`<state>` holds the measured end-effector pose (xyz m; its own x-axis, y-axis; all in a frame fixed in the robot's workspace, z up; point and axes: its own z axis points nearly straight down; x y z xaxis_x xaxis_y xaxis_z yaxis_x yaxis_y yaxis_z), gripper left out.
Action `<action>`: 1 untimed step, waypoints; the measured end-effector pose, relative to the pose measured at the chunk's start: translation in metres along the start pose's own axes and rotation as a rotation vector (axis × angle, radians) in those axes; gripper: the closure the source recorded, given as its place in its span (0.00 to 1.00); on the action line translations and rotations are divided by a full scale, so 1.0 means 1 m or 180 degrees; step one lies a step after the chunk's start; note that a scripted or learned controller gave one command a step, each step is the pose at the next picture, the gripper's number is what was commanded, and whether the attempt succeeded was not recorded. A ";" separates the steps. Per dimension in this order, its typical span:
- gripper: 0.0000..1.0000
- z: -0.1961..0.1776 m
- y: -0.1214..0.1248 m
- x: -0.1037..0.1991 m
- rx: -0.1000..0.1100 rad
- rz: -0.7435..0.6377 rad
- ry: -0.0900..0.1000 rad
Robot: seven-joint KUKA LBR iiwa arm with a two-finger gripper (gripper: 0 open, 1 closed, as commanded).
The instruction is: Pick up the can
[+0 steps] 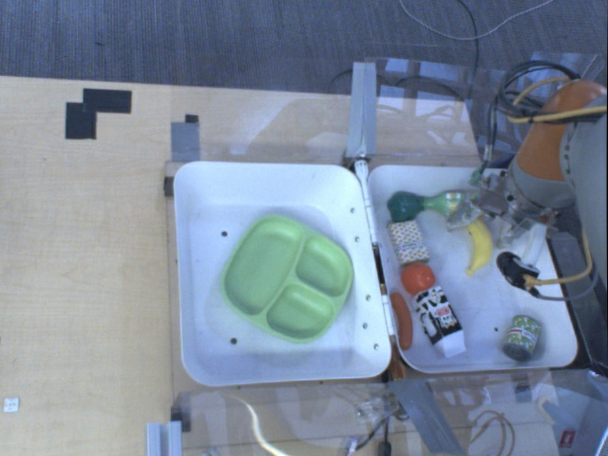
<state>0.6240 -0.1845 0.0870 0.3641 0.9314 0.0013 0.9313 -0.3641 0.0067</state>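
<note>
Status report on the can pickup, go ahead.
Gripper at right bin's far side, over banana and green bottle. Can untouched, near corner of right bin. Nothing crowding the can.

- Grey arm (581, 164), round and bulky, matte in finish.
- Orange band (551, 141) above the wrist, smooth and domed.
- Yellow cable (560, 114) across the band, black cables looped beside it at the top.
- Wrist of pale grey metal, small angular plates and brackets.
- Gripper (489, 200) of dull metal, small, partly blurred.
- Black oval part (513, 269) lower down, a yellow-and-black cable curling from it.
</note>
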 end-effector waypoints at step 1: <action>0.00 -0.002 -0.051 -0.024 -0.0003 -0.0182 0.0000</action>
<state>0.5678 -0.1878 0.0885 0.3103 0.9506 0.0010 0.9506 -0.3103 0.0077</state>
